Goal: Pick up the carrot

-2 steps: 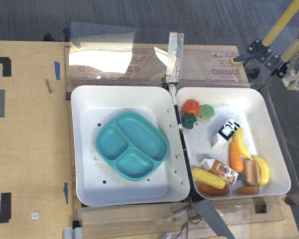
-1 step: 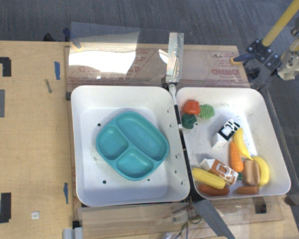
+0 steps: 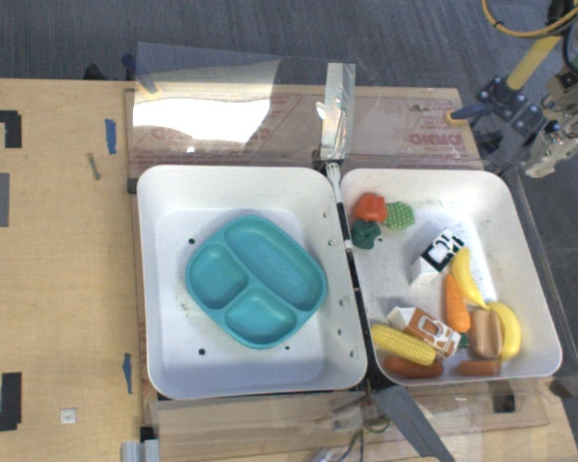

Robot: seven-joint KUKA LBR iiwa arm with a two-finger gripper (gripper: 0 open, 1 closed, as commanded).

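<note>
The carrot (image 3: 456, 303) is lying in the right bin (image 3: 520, 221), toward that bin's near right corner, its length running roughly from far to near. A banana (image 3: 469, 279) is touching it along its right side, and a second yellow banana (image 3: 507, 327) is curving just beyond that, close to the bin's right wall. At the carrot's near end a hot dog bun (image 3: 486, 334) is pressing against it, with a red sausage (image 3: 478, 366) lying along the near wall. On the carrot's left a small brown and white carton (image 3: 428, 329) is sitting just beside it, and a corn cob (image 3: 403, 345) is lying over another red piece by the near left corner. A black and white box (image 3: 441, 249) is resting just past the carrot's far end. The far part of this bin is holding a red tomato (image 3: 370, 207), a green bumpy piece (image 3: 399, 216) and a dark green piece (image 3: 364, 234), all near the left wall, leaving bare white floor along the far right corner.

The left bin (image 3: 164, 258) is carrying a teal divided plate (image 3: 255, 280) near its middle, with open floor along all its walls.

The gripper (image 3: 551, 152) is hanging outside the right bin, beyond its far right corner, well apart from the carrot; whether it is apart or together cannot be told.
</note>
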